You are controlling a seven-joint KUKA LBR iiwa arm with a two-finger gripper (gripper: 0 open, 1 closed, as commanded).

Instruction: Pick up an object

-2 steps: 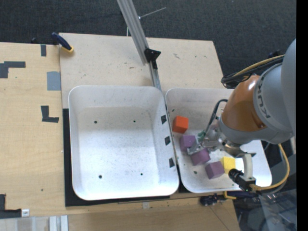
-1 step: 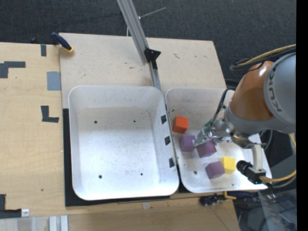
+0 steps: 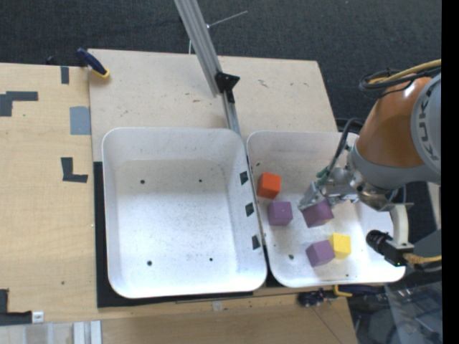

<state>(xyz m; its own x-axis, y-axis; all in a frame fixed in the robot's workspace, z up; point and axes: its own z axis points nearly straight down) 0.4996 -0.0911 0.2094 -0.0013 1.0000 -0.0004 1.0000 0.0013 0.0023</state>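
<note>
Wooden bench (image 3: 165, 95), two white bins; we note the gripper (image 3: 318, 201) in the right bin (image 3: 297, 145), jaws clamped on a purple cube (image 3: 318, 213).

A light plywood table (image 3: 165, 95) carried a wide, shallow white plastic bin (image 3: 179, 213), its floor speckled with dark flecks and marked by four small black dots. A slim grey aluminium rail (image 3: 201, 38) slanted down from the top edge to a black bracket (image 3: 226, 82) above the bin's right rim. A blue-and-yellow clamp (image 3: 93, 63) lay at the board's upper left corner. Black and grey tape pieces (image 3: 72, 169) dotted the adjoining wooden surface at left, and dark carpet (image 3: 287, 16) lay beyond.
</note>
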